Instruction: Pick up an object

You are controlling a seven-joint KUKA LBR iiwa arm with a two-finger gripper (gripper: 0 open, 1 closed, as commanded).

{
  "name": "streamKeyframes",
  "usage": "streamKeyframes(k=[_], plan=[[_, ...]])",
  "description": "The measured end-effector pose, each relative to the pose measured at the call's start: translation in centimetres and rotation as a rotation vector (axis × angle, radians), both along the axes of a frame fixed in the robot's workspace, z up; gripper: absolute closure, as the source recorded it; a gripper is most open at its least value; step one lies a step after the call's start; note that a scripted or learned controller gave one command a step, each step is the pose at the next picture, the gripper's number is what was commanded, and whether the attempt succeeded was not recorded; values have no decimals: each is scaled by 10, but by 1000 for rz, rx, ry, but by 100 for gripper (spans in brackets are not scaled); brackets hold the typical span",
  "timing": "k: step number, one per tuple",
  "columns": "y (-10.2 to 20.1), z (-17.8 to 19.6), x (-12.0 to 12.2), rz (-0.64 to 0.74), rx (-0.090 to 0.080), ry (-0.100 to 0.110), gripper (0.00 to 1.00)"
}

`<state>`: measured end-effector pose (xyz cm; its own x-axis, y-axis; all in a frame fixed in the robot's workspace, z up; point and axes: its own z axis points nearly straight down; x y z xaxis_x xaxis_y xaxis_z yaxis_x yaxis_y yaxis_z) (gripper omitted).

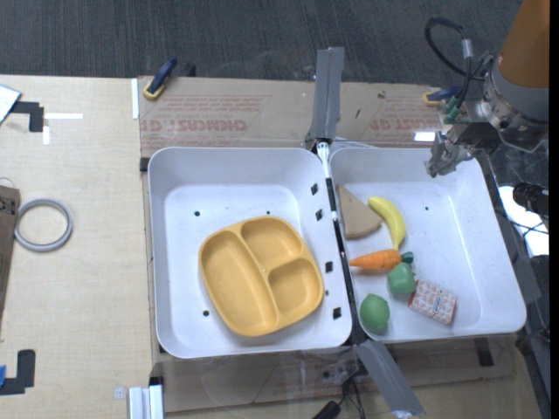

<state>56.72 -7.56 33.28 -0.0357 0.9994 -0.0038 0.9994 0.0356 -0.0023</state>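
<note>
The claw [443, 161] hangs over the right bin's [489, 326] far corner; whether it is open I cannot tell. The banana [390, 219] lies mid-bin beside the bread [356, 216] (likely light, stiff plastic, slippery); grip across its middle.

a roll of grey tape [41, 224] lies flat on the pale bench [79, 304] at the left, well apart from the bins. a blue and yellow clamp [161, 77] sits at the top edge of the cardboard sheet [227, 116] behind the bins. strips of white tape [63, 119] and small black brackets [33, 115] dot the bench.
</note>
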Motion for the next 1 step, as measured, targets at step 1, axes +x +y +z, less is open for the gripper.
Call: streamKeyframes(k=[1], plan=[[-87,30,-29,348,1,-3,100]])
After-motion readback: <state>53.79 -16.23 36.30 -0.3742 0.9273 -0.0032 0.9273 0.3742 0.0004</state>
